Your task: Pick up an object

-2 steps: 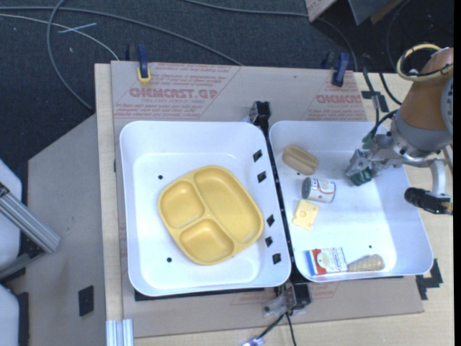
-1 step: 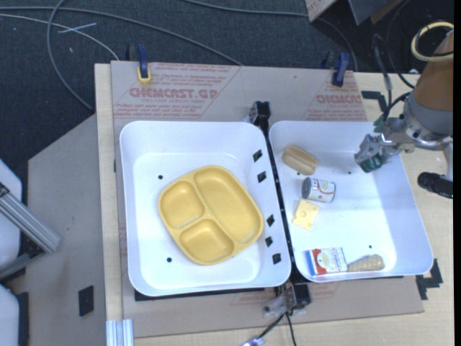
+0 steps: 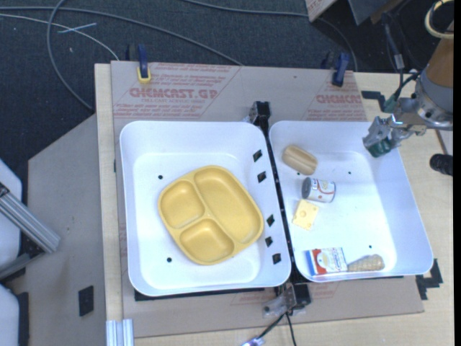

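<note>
Jaws hang over the far right edge of the right white plastic bin [image 3: 382,215]; I cannot tell if they are spread or pressed together. A tan bread roll [image 3: 299,159] lies in that bin, well apart, to their left.

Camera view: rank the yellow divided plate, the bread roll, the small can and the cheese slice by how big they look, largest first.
1. yellow divided plate, by far the largest
2. bread roll
3. small can and cheese slice: these two look about alike, so I leave them unranked.
</note>
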`<state>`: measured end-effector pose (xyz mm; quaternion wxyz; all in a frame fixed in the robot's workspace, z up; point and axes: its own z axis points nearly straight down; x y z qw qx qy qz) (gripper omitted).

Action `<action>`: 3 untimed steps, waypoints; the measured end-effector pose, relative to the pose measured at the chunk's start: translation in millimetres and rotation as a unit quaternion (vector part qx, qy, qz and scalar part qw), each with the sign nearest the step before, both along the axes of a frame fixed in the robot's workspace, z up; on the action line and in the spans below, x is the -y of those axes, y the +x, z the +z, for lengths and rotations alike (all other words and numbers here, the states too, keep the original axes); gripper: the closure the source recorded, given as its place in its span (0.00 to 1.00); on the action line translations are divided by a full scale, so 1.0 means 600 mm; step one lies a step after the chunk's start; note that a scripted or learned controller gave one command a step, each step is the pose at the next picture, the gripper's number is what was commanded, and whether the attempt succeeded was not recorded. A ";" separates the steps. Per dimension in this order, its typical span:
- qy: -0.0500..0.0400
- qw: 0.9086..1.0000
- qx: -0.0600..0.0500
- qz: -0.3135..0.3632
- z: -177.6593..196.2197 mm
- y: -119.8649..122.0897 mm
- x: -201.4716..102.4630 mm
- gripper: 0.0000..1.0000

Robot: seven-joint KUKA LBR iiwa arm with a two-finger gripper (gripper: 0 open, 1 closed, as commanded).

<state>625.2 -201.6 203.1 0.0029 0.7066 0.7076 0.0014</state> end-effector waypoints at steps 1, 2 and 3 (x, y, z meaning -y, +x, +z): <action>0.000 1.000 -0.001 0.000 0.062 0.002 0.000 1.00; 0.001 1.000 -0.002 0.002 0.068 0.021 -0.085 1.00; 0.002 1.000 -0.004 0.001 0.075 0.009 -0.167 1.00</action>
